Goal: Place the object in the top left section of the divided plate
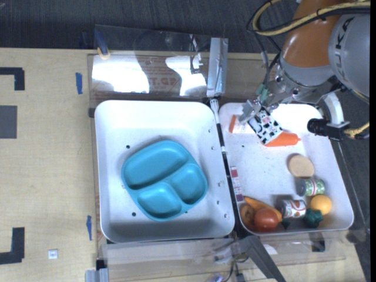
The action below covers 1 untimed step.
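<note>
The blue divided plate (164, 180) lies in the left bin (111, 128), with one long section along its upper left and two smaller ones below. My gripper (257, 107) hangs over the back of the right bin (341, 175). Just below it lie a black-and-white patterned item (265, 128) and an orange carrot-like piece (283, 138). A small red-orange piece (233, 123) sits to the gripper's left, by the bin wall. I see nothing hanging from the gripper.
Further forward in the right bin lie a round tan disc (301, 166), two small cans (311, 187) (292, 207), a yellow fruit (321, 204), a dark green item (313, 218), a red tomato (267, 219) and an orange piece (252, 204). A clear panel (158, 69) stands behind the left bin.
</note>
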{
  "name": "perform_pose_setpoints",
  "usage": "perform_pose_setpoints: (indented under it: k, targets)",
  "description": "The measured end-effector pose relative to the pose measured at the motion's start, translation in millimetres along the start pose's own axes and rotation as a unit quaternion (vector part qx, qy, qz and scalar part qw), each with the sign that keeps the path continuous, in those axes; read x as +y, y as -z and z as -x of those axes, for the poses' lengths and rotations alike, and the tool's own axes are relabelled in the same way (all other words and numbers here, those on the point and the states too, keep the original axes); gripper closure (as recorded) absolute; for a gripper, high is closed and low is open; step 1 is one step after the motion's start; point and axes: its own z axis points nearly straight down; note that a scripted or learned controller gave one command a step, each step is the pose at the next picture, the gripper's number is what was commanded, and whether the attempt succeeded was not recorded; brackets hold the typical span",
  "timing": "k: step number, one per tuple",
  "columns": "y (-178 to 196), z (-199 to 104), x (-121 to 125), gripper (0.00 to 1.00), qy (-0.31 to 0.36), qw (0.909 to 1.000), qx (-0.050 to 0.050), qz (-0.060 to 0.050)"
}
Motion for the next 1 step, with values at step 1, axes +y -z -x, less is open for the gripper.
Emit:
perform_pose_setpoints:
  k: [1]
  targets:
    - [-42.8,-35.3,48.6,1.0,0.224,0.9745,0.0,0.002]
